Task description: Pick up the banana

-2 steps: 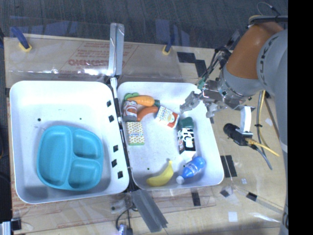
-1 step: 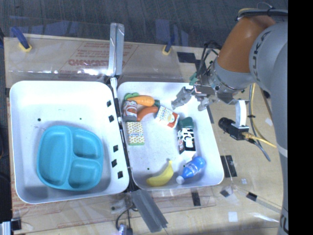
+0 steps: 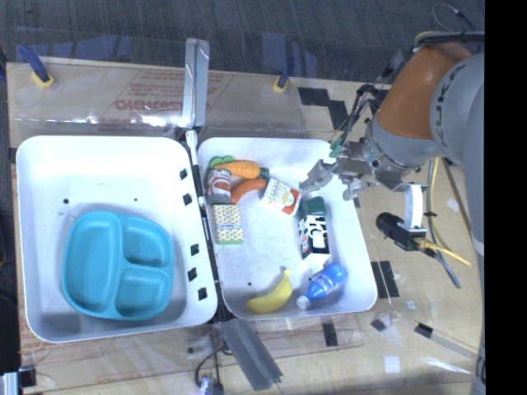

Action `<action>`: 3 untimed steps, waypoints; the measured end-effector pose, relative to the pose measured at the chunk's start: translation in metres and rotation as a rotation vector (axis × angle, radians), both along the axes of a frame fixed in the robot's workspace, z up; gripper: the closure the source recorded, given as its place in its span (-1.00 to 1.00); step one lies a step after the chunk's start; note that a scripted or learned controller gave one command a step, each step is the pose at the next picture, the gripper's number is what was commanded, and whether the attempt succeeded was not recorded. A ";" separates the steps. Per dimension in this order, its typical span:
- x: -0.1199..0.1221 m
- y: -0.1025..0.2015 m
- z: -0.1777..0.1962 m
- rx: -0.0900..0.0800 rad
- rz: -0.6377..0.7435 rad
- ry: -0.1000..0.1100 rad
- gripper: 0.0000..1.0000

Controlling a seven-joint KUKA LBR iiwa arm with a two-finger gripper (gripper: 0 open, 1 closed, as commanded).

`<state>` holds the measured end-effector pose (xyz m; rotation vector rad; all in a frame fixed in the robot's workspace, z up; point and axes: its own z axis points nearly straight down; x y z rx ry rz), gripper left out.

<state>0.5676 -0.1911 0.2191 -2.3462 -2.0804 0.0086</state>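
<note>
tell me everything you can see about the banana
The banana is yellow, smooth-skinned and whole, with a gentle curve. It lies flat on the floor of the right bin, near that bin's front wall. One tip points up toward the bin's middle; the fatter end lies lower left. A blue bottle lies just to its right, close enough that contact cannot be judged. The gripper is well away, near the bin's far right side.

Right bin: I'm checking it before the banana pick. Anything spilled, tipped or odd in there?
Nothing spilled. The blue bottle lies on its side beside the banana, near the right bin's front wall. Items are just loosely scattered.
</note>
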 end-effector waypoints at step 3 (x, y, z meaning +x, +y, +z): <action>-0.091 0.076 -0.123 0.002 -0.012 0.003 1.00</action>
